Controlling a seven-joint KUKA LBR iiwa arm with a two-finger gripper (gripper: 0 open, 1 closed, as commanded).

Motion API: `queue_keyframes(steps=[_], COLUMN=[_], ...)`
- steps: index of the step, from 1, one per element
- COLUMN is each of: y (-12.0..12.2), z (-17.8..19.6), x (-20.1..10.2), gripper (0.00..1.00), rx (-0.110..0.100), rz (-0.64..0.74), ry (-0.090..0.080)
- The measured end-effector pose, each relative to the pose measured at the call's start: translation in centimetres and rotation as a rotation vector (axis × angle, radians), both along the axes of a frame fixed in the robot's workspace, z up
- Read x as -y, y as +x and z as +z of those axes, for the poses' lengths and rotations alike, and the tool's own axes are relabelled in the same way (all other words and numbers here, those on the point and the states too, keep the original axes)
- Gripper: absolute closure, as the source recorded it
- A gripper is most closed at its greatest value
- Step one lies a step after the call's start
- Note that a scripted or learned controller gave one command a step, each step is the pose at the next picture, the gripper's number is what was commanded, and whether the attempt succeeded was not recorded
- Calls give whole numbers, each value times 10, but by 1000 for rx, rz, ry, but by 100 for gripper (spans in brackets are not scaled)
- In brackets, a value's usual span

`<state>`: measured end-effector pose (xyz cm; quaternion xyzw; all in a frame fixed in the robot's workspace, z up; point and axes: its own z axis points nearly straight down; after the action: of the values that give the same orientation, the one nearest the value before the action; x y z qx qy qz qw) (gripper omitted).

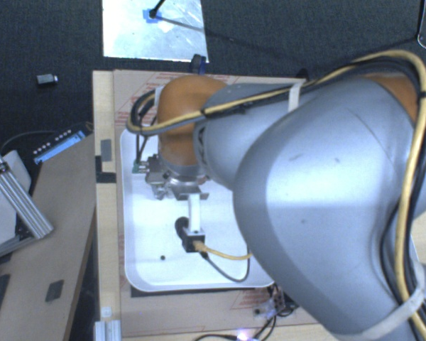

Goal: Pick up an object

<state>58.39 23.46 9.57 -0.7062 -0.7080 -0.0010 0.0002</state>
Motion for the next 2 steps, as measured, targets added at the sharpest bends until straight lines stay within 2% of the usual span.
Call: queue_keyframes(steps=[1,2], y=[8,71], z=[82,224], x=[0,0], gripper=[100,100], rx=[6,19], rz=[1,3], ry=[1,4])
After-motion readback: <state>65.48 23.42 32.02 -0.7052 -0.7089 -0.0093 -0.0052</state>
